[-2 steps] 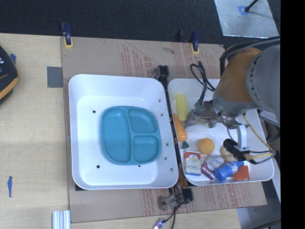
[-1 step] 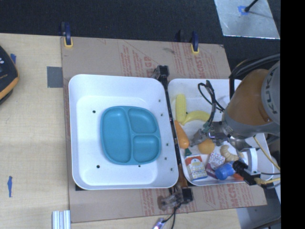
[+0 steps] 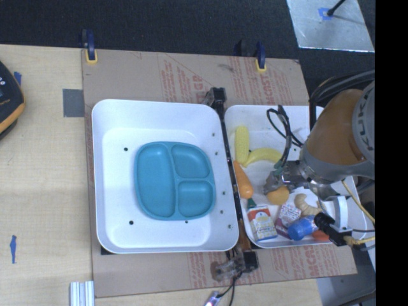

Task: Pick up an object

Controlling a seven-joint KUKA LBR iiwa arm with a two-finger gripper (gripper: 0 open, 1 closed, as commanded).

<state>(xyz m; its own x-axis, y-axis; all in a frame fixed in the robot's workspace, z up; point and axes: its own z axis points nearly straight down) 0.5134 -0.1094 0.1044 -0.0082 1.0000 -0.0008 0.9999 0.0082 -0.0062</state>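
Orange round fruit [image 3: 278, 195] lies just beneath the claw [image 3: 275, 182]; its grip state cannot be told.

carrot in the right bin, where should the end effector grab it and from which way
Grip the carrot across its thicker middle, coming straight down from above. It lies flat and long beside the right bin's left wall, so the fingers should probably close across its narrow width, one on the wall side. The banana sits just above its top end, so staying near the middle looks safer.
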